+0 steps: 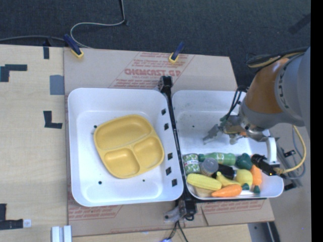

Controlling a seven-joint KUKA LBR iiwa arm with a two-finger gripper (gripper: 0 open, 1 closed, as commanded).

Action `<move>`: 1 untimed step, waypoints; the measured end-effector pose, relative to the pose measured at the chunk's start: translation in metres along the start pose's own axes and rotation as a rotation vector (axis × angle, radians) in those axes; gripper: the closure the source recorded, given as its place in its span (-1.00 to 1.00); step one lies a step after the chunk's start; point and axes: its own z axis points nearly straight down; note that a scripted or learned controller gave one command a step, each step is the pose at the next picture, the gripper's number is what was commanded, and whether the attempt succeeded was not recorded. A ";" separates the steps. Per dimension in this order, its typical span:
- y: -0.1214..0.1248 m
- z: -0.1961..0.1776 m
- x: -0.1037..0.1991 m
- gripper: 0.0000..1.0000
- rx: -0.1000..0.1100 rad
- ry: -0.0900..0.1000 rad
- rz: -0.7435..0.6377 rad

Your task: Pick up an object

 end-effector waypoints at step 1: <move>-0.059 0.026 0.041 -1.00 -0.018 -0.012 0.006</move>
